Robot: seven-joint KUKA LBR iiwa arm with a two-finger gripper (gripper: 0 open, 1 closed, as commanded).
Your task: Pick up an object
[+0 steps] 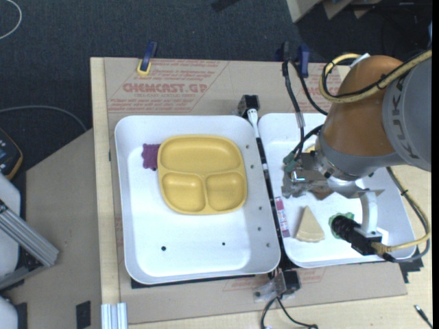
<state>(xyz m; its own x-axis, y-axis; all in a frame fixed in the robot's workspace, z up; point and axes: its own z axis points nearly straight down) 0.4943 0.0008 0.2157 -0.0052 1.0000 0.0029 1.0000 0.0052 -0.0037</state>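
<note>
While the big grey arm (405, 115) with its shiny orange band (360, 108) is reaching in over the right bin (302, 125), its gripper (302, 177) is hanging down near that bin's left edge. The metal parts are crowding together there, so whether the claw is open or closed, I cannot tell, and nothing is showing inside it.

A pale tan wedge (309, 226), shaped like a slice of cheese with a pointy top, is lying flat near the front left corner of the right bin. It is sitting just below the gripper and apart from it. A small green thing (339, 221) is peeking out beside the wedge, toward the bin's front edge, with a black part of the arm right next to it.

A smooth yellow plastic plate (203, 173) is resting in the left bin (137, 238), close to its back edge. The plate is having rounded corners and three dips, one wide one at the back and two small ones at the front. A fuzzy purple thing (149, 155) is poking out from the plate's left side, touching it.

Both bins are shallow, white and smooth, and they are sitting side by side on a light brown wooden bench (110, 184). Black cables (293, 98) are running along the back of the right bin.
</note>
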